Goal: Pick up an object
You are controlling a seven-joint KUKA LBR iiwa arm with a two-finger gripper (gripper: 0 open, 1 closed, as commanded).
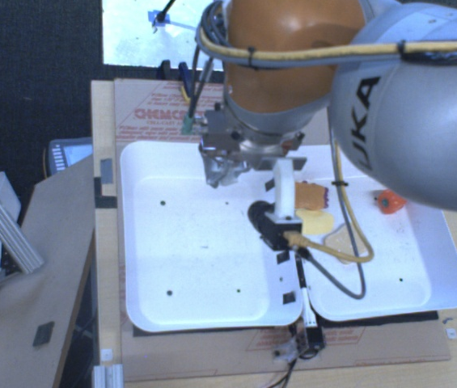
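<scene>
The gripper (226, 170) is seen over the left bin (171, 297) near its upper right corner, its state not discernible, while the nearest objects, an orange-brown piece (312, 195) and pale yellow piece (319, 223), lie lower right in the right bin (422, 289).

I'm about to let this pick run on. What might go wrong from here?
The gripper sits over the left bin, where no object lies beneath it, so a grasp here may catch nothing. The yellow item and brown item overlap in the right bin and may come up together. The cable might snag them.
</scene>
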